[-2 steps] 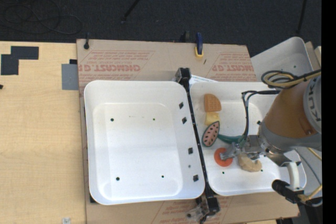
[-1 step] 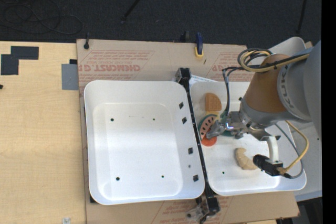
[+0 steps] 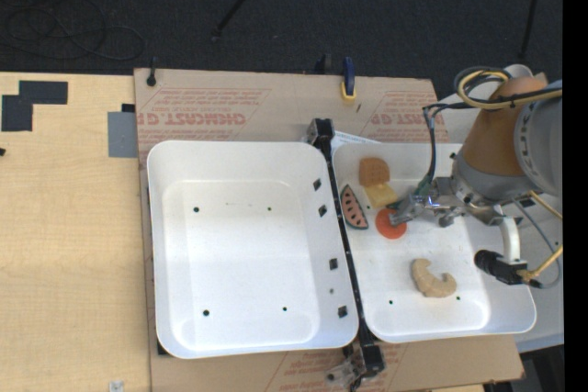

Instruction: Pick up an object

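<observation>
In the right bin [image 3: 501, 312] lie a watermelon slice [image 3: 354, 207] by the left wall, a brown round piece [image 3: 373, 170], a yellow block [image 3: 381, 194], a red-orange round object [image 3: 393, 229] and a tan curved piece [image 3: 432, 279]. My gripper [image 3: 397, 216] reaches in from the right, low over the bin, with its tip right above the red-orange object and beside the yellow block. The arm's grey wrist and orange band [image 3: 501, 142] hang over the bin's right side.
The left bin [image 3: 175, 170] stands beside the right one, with black clips along the shared wall [image 3: 333, 225]. Both sit on cardboard on a wooden bench. Cables loop around the arm at the right.
</observation>
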Robot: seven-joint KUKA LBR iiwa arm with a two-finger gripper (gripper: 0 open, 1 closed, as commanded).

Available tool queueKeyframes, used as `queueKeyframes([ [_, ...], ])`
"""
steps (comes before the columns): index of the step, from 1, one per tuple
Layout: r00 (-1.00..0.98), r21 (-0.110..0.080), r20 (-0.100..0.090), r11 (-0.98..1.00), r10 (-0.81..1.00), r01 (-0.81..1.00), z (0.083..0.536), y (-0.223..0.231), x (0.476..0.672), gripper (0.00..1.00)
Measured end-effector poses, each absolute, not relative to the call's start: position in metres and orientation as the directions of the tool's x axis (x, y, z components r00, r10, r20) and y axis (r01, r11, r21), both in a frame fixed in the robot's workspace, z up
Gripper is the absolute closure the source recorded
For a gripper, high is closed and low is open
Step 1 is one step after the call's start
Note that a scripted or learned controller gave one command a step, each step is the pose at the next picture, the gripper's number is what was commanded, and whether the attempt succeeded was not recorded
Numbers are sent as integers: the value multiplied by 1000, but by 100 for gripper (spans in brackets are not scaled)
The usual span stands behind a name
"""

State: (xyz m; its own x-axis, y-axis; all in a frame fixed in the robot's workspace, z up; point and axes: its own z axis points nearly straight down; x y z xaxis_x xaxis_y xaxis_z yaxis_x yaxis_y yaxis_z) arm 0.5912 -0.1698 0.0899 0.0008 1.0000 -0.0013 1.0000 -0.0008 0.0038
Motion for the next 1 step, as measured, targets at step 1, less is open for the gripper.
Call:
queueKeyframes([
  [1, 1, 4, 1, -1, 1000, 1000, 101, -169, 591, 100],
])
